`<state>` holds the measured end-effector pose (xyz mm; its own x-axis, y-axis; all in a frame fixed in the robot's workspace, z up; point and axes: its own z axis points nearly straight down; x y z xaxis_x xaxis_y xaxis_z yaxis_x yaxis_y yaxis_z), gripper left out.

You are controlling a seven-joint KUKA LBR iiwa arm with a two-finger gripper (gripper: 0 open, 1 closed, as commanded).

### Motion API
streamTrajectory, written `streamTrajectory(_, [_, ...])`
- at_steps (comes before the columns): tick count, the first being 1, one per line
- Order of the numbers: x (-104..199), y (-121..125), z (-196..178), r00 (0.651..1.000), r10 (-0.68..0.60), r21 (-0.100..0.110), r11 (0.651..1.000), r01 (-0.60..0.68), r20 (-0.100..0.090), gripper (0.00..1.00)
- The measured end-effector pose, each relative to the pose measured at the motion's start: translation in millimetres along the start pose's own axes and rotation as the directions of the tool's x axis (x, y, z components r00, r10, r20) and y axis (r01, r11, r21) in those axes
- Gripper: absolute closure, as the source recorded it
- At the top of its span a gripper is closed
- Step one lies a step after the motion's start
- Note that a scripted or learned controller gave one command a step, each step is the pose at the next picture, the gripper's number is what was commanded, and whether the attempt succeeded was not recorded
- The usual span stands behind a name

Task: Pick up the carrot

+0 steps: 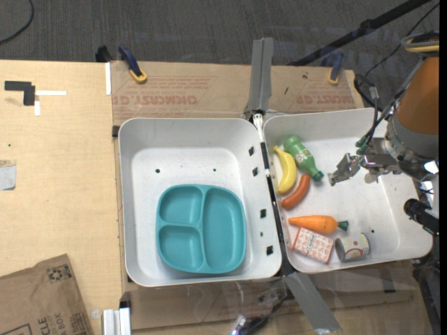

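Observation:
The carrot (316, 223), orange with a small green top at its right end, lies flat near the front of the right bin (391, 128). My gripper (344, 169) hangs over the middle of that bin, up and to the right of the carrot and apart from it. Its dark fingers point left and nothing shows between them.
Along the right bin's left side lie a yellow banana (285, 169), a green bottle (302, 156) and a red-orange sausage (296, 190). In front of the carrot sit a patterned box (312, 246) and a small can (353, 247). A teal divided plate (202, 228) rests in the left bin (140, 152).

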<state>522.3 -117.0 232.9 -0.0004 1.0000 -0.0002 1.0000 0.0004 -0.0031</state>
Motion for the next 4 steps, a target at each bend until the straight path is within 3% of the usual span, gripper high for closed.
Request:
streamTrajectory(1, [-4,-19,124,0.977,-0.213,-0.020,0.977,0.213,0.009,0.00])
streamTrajectory(2, [-12,-32,130,0.960,-0.281,-0.035,0.959,0.281,0.014,0.00])
streamTrajectory(3, [2,-34,131,0.998,0.062,-0.036,0.997,-0.062,0.002,0.00])
streamTrajectory(4, [15,-37,132,1.000,0.007,-0.029,1.000,-0.007,0.007,0.00])
